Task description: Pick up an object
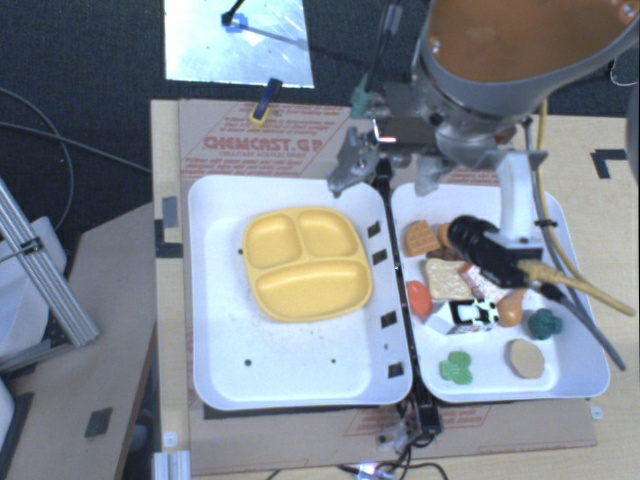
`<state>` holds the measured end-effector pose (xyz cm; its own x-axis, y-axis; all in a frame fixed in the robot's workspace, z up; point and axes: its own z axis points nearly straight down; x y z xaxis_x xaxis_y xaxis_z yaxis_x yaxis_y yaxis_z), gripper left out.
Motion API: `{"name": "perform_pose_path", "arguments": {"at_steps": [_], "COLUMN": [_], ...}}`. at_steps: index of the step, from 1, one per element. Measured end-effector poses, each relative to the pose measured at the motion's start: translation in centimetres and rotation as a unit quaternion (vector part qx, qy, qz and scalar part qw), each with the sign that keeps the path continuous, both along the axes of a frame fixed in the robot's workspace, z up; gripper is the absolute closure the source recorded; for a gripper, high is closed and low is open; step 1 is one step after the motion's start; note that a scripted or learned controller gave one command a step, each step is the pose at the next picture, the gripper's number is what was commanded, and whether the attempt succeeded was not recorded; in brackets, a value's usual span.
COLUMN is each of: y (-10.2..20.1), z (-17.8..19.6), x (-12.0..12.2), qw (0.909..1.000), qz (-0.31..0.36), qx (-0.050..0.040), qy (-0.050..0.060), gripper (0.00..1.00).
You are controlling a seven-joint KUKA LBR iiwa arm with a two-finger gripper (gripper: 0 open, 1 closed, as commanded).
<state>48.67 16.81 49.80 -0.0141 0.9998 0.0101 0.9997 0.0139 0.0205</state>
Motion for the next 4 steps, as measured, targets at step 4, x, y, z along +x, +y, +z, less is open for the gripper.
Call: {"name": "perform_pose_path", "arguments": {"at_steps": [4], "y": [6.6], "z": [1.5], "x": [3.5], "qw": [1.0], "qz": [-0.005], "qx": [-0.0017], "qy": [0.002], "gripper": [0.0]}}
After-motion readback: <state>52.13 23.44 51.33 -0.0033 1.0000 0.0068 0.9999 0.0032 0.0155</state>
